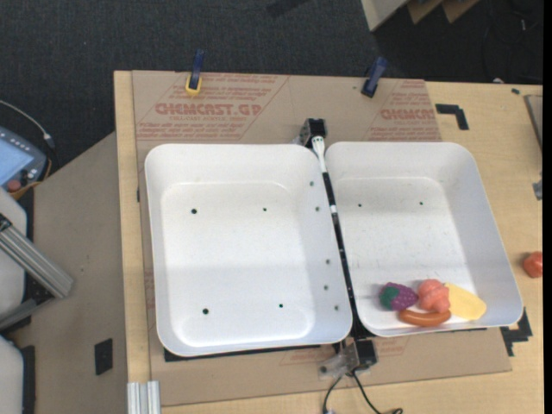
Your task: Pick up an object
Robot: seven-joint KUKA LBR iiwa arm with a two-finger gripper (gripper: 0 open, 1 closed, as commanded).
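Several small toy foods lie together in the near corner of the right bin (483, 205): a purple grape bunch (398, 296), a reddish-orange lumpy piece (434, 293), a yellow piece (467, 303) and an orange-red sausage (423, 316) in front of them. They touch or nearly touch one another.
The left bin (164, 231) sits beside the right one on a cardboard sheet (259, 102) held by two clamps (195, 72). A small orange object (534, 265) lies on the bench right of the bins. Cables run at the near edge (354, 378).
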